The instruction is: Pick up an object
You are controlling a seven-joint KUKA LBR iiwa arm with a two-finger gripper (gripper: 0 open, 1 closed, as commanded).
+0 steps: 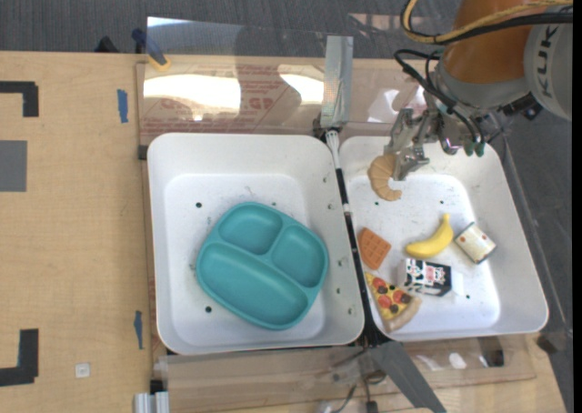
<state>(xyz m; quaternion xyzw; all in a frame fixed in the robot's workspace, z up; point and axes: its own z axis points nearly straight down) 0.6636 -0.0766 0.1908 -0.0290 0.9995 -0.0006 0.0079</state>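
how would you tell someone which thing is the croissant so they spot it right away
Start at the right white bin, the one the grey arm reaches over. Go to its far left corner, just under the gripper: the croissant is the tan crescent there. It sits apart from the banana, waffle and pizza slice, and it is pale brown, not yellow.

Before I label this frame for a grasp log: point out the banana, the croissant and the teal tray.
banana [431, 239], camera view, middle of its curved body.
croissant [384, 178], camera view, middle of its visible arc.
teal tray [262, 263], camera view, ridge where its compartments meet.
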